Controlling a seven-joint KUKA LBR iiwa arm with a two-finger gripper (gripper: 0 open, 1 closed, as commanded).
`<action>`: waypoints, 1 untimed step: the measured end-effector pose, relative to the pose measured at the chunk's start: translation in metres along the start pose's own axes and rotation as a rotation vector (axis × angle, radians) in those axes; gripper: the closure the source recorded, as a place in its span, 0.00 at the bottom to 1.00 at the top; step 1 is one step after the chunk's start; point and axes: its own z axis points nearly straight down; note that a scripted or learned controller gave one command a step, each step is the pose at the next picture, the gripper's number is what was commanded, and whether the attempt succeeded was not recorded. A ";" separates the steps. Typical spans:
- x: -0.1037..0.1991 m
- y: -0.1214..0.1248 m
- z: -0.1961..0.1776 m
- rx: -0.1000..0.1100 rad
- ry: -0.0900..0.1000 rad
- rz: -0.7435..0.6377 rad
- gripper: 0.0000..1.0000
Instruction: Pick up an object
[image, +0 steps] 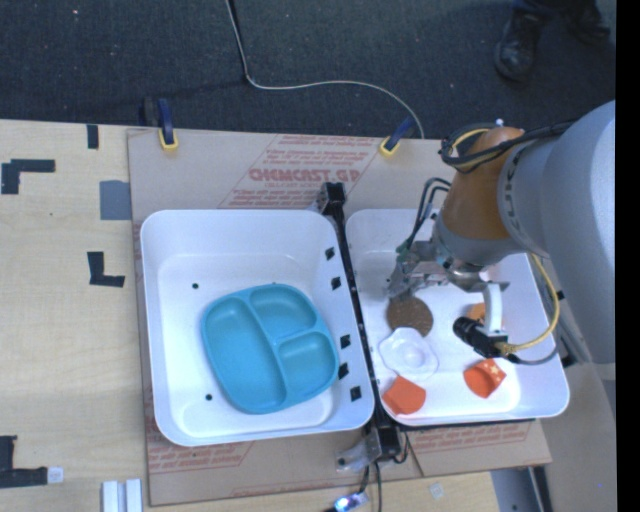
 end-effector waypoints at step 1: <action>-0.009 -0.002 -0.058 0.005 0.004 0.002 1.00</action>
